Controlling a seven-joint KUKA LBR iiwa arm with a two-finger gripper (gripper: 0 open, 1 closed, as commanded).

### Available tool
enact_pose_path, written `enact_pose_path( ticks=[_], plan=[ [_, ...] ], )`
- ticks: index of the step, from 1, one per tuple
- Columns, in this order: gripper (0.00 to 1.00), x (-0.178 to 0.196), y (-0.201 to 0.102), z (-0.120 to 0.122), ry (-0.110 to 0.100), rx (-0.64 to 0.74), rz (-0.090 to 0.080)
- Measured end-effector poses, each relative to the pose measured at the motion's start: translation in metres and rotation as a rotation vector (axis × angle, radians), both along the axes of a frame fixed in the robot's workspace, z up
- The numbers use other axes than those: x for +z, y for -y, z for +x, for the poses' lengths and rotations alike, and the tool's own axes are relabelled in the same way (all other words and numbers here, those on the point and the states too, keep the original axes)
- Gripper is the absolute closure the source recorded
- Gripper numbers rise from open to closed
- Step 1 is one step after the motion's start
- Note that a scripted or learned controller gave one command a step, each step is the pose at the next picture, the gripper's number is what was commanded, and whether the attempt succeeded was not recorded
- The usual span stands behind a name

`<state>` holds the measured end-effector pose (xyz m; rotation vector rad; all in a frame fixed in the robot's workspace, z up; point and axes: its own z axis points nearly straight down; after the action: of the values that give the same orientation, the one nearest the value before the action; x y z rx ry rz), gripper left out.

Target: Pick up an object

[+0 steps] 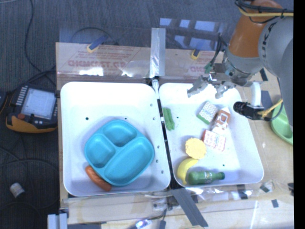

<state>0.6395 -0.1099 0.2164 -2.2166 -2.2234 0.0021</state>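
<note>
Hovering over the far end of the right bin (248, 173), my gripper (208, 90) had its two fingers spread apart with nothing between them.

Writing: no brand could be read on any object. Reddish mirrored lettering ran along the clear sheet (102, 61) at the far edge of the bench, too faint to make out. The handheld pendant (32, 108), far out beyond the left bin, showed a lit screen, its text too small.

Objects, relative to the gripper:
- small patterned box (208, 111), just beneath and toward the camera, lying tilted.
- orange-and-white carton (221, 119) beside that box, print illegible.
- pink-and-white packet (215, 140) farther toward the camera.
- yellow round piece (195, 148) touching the packet's side.
- yellow banana-like piece (183, 168) and green bottle (204, 177), at the near end, lying against each other.
- green pod (167, 119), off to the left against the divider.

Left bin (71, 99), well apart from me: blue divided plate (119, 150), with an orange sausage-like piece (97, 178) tucked at its near edge.

Surface: both bins white and shallow, set on a cardboard-coloured bench (271, 142) with strips of tape. Room: dark grey carpet (71, 8), a loose cable (26, 11) lying across it.
</note>
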Motion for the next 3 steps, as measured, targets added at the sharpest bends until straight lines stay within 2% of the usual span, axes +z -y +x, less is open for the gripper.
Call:
enact_pose_path(
  ticks=[1,2,3],
  plan=[
    [0.00,-0.005,-0.026,0.029,0.002,0.216,-0.003],
    [0.00,-0.038,0.063,-0.008,0.000,0.120,-0.002],
    [0.00,-0.004,0.095,-0.039,0.002,0.423,-0.002]
  ],
)
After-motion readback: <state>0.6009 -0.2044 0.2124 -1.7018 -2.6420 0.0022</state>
